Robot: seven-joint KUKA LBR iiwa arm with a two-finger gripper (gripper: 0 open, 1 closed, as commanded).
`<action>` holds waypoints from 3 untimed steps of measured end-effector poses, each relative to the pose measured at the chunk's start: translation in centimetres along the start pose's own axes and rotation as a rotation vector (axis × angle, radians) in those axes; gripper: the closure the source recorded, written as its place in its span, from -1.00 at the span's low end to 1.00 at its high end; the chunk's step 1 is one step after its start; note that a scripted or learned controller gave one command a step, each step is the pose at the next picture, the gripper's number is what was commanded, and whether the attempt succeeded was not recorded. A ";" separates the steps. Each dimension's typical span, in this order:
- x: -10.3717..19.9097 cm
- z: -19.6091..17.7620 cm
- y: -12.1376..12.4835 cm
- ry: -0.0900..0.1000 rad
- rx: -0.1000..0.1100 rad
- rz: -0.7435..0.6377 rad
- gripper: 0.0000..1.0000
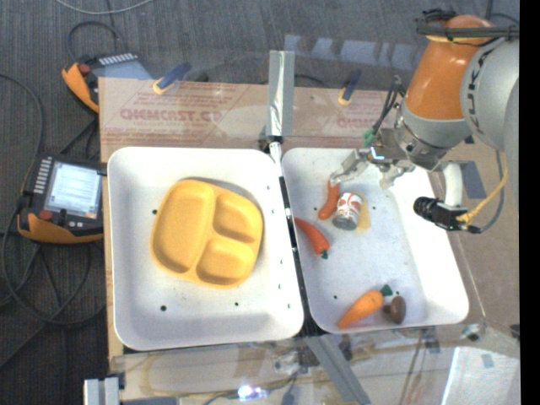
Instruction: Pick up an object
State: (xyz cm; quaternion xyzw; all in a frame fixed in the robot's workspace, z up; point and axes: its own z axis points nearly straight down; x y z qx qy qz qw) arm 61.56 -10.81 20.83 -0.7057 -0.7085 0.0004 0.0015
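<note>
**Open gripper poised over the far end of the right bin, objects lying toward the camera from it**

Camera view: the arm (460, 66) comes in from the right, and its gripper (369, 169) hangs over the far part of the right bin (439, 289). The two fingers are spread wide, one fingertip (336, 178) reaching toward the bin's middle and the other nearer the wrist, with nothing between them. No object is held.

The nearest candidates sit just on the camera's side of that spread. A small red-and-white can (348, 210) lies on its side, touching or very nearly touching an orange chili-like piece (329, 201) whose long axis runs roughly from the far edge toward the near one. Both are just beside the left fingertip, so my judgement is that the coming move is a short shift toward the near edge and then a descent (the two things being so close, a closing grip could catch both or nudge one aside).

Counting the right bin: one can, one orange chili-like piece, one red pepper (312, 235) by the left wall, one carrot (362, 308) lying aslant near the front, and one small brown object (394, 310) touching the carrot's leafy end. Five in all.

The left bin (135, 310) holds one yellow compartment tray (207, 231), well apart from the gripper.
</note>
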 end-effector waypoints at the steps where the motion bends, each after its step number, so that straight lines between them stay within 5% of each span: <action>1: -0.8 11.6 0.2 -0.005 -0.016 -0.046 -1.00; 2: -1.0 10.0 0.6 -0.008 -0.029 -0.045 1.00; 3: 1.9 2.5 -0.6 -0.002 0.000 0.068 1.00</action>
